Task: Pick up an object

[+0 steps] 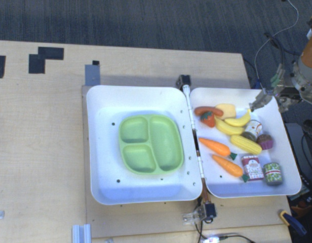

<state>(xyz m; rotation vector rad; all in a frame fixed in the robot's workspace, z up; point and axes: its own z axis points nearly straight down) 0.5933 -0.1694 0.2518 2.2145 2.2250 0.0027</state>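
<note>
Toy bananas (236, 123) in right bin (293, 178), end effector (261, 101) above them, possibly apart, hard to tell

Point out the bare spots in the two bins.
Free: left bin floor around the green plate, and the right bin's lower left corner below the carrots. Crowded: the right bin's middle, bananas to cans.

On the pale wooden counter (39, 135), the left shallow white bin (103, 135) holds a light green three-compartment plastic plate (151, 144). The right shallow white bin (290, 173) holds yellow toy bananas (236, 121), two orange toy carrots (215, 146), a yellow toy corn cob (246, 144) and small cans. The grey metal pincer (261, 101) hovers over that bin's far right corner.
</note>
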